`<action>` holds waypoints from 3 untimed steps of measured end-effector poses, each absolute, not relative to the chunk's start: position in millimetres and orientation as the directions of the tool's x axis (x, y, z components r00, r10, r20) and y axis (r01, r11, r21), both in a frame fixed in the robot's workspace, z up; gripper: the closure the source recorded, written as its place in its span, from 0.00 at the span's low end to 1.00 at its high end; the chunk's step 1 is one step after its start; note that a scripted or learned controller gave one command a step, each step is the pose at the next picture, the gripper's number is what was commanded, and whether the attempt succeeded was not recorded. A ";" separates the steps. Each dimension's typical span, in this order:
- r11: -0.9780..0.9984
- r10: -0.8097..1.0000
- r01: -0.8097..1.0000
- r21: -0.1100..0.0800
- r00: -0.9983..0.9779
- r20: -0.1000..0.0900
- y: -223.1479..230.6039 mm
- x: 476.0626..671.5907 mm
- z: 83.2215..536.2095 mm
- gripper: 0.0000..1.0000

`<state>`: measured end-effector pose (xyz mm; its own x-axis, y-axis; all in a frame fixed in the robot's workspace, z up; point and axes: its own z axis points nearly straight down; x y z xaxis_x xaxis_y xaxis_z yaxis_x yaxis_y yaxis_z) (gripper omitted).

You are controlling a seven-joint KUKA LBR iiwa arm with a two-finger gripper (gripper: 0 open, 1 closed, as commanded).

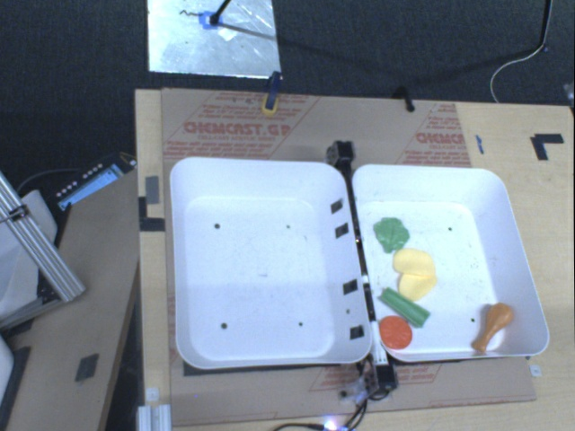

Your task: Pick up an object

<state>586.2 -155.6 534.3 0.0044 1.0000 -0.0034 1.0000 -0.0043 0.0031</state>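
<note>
Right bin [503,214] — shallow white plastic tray with smooth walls, holding every candidate for the pick; all five pieces sit in its left and front portion.

- Green leafy piece [391,233]: lumpy, broccoli-like, matte.
- Yellow piece [415,272]: two rounded lobes, glossy, just in front of the green leafy piece.
- Green pod [405,306]: slim, long axis slanting from back-left to front-right, touching the yellow piece's front edge.
- Red-orange disc [395,332]: flat, round, tomato-like, near the front wall.
- Brown drumstick [492,323]: bulbous end up, narrow end toward the front wall, well apart from the cluster, nearest the right side from which the arm would enter — judged the easiest reach.

Left bin [207,330]: same white tray on the desk [296,124].

Gripper: state cannot be told.
</note>
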 end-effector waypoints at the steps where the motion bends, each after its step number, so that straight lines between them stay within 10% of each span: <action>1: 0.005 1.000 1.000 0.005 -0.005 -0.003 -156.7 646.7 534.8 1.00; 3: -0.003 1.000 1.000 0.003 0.003 -0.003 -205.3 667.6 535.3 1.00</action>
